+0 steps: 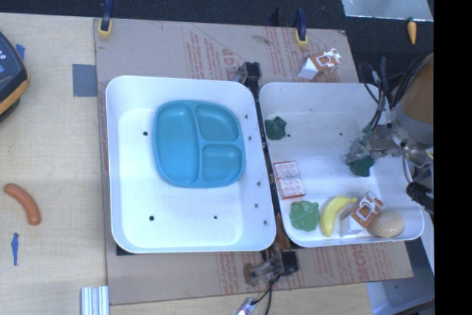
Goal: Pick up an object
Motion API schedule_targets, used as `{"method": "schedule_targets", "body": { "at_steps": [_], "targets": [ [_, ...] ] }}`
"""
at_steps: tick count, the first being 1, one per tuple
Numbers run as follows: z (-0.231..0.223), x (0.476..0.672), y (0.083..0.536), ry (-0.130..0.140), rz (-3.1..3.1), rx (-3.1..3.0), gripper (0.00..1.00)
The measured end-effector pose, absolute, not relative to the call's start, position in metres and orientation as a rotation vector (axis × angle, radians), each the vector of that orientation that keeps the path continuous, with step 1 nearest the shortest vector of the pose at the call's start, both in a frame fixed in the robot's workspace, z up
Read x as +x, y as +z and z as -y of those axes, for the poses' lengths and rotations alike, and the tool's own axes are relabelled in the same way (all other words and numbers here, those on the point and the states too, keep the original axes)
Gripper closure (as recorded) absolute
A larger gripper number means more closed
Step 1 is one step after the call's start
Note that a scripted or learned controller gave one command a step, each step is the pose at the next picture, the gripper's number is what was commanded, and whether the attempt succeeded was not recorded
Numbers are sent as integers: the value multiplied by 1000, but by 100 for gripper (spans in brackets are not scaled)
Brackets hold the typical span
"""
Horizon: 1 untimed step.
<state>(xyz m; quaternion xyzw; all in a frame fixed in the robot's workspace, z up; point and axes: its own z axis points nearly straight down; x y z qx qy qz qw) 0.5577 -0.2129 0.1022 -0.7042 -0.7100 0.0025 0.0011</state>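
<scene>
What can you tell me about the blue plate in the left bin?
The plate is light blue, looks like plastic, and has rounded corners and three compartments: one long section on its left, two smaller ones on its right. It lies flat, right side up, near the middle of the left bin, slightly toward the far side. Nothing rests on it.

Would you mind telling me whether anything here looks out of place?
Yes: a toy sausage lies on the bare bench left of both bins, and a small carton sits on the cardboard just beyond the right bin, apart from the other items.
</scene>
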Motion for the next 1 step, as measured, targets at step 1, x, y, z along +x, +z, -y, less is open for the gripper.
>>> {"method": "schedule_targets", "body": {
  "at_steps": [1],
  "targets": [
    [87,572,192,1,2229,-2212,100]
  ]
}}
